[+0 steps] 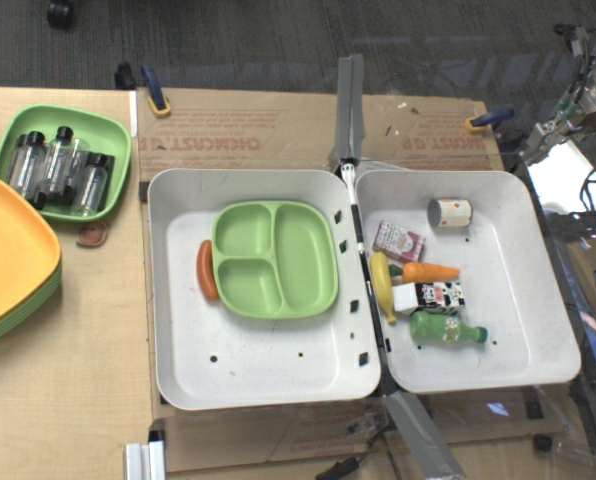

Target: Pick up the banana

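Note:
The banana (pixel 381 286) is yellow and lies lengthwise against the left wall of the right bin (pixel 538 298). Its upper end is near a pink packet (pixel 398 239). Its lower end reaches toward a green bottle (pixel 446 330). An orange carrot (pixel 430 272) and a small black-and-white carton (pixel 438 296) touch or nearly touch its right side.
A small tan can (pixel 449 212) lies at the back of the right bin. The left bin (pixel 178 358) holds a green divided plate (pixel 276 259) and a red sausage (pixel 207 270). On the bench at left stand a green tray of bottles (pixel 63 163) and stacked orange plates (pixel 8 258).

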